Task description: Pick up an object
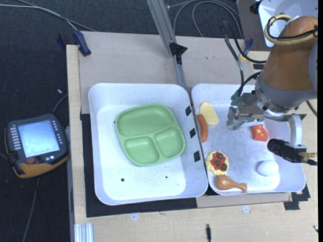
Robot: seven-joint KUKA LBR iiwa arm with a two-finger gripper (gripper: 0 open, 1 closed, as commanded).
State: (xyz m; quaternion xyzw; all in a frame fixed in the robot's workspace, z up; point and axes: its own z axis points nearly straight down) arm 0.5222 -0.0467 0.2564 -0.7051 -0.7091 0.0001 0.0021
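Teach pendant (pixel 35 144) left of bench (pixel 126 59)

White bins: two, left (pixel 101 135) and right (pixel 222 92)
Green divided plates: one (pixel 149 134)
Toy foods: six, namely yellow piece (pixel 209 113), sausage (pixel 203 127), pizza slice (pixel 218 162), drumstick (pixel 230 184), white egg (pixel 267 168), red piece (pixel 259 132)
Handheld control pendants: one (pixel 35 144)

Illumination is even and moderately bright, apparently from overhead. The two shallow white plastic bins (pixel 103 135) read near overexposed, with little surface detail. Shadows are soft and short, falling just beside the pale green divided plate (pixel 150 133). The dark floor surround stays dim. Overall focus is slightly soft; fine edges appear mildly blurred throughout.
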